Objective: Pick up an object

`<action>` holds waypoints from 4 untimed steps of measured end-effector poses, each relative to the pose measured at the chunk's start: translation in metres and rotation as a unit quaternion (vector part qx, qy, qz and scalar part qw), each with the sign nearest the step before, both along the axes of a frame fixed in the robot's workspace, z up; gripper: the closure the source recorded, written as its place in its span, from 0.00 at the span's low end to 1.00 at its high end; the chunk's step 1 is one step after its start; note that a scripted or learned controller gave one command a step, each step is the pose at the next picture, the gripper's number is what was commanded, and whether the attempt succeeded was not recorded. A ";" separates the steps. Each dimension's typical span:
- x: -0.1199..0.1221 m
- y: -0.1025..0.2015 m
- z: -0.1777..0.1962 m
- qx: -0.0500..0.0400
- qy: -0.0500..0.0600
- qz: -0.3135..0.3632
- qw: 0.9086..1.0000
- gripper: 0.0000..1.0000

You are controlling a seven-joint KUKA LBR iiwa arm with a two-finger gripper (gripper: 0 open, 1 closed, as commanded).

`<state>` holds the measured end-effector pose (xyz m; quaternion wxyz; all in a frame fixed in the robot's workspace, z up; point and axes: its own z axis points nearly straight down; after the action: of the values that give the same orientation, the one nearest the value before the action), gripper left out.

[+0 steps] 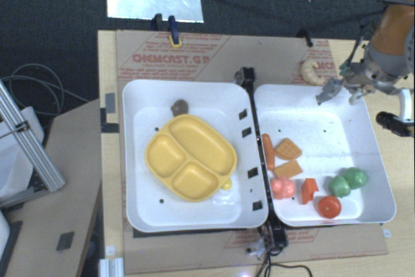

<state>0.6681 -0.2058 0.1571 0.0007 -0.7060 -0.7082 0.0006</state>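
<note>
At the left of the frame, the left white bin point(139, 139) holds a yellow divided tray point(190, 157) lying flat across its middle, with a small brown lump point(179, 107) just above it near the bin's upper wall. Right of the black divider, the right white bin point(363, 120) carries the likely pick targets, all gathered in its lower half: an orange carrot-like stick point(267, 150) along the left wall, two tan wafer pieces point(287, 159) beside it, a pink piece point(283, 188) below those, a small red-orange block point(308, 190), a red tomato-like ball point(329, 206) and two green rounds point(347, 181) touching each other at lower right. These look like hollow plastic toy foods, so I judge them light, stiff and somewhat slick; the round ones may roll, and the block or a wafer offers flatter sides for a pinch across its narrow width. At the upper right of the frame the gripper point(343, 93) hangs over the right bin's upper edge, well apart from the toys; its jaws appear spread, with nothing between them. A pale ring-shaped thing point(313, 72) lies on the table just above that bin.
</note>
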 end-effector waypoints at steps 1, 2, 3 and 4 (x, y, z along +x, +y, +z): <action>0.001 0.000 0.005 -0.001 -0.002 0.001 1.000 0.00; 0.001 0.000 0.005 -0.001 -0.002 0.001 1.000 0.00; 0.001 0.000 0.005 -0.001 -0.002 0.001 1.000 0.00; 0.001 0.000 0.005 -0.001 -0.002 0.001 1.000 0.00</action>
<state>0.6692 -0.2062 0.1617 -0.0014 -0.7054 -0.7088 -0.0004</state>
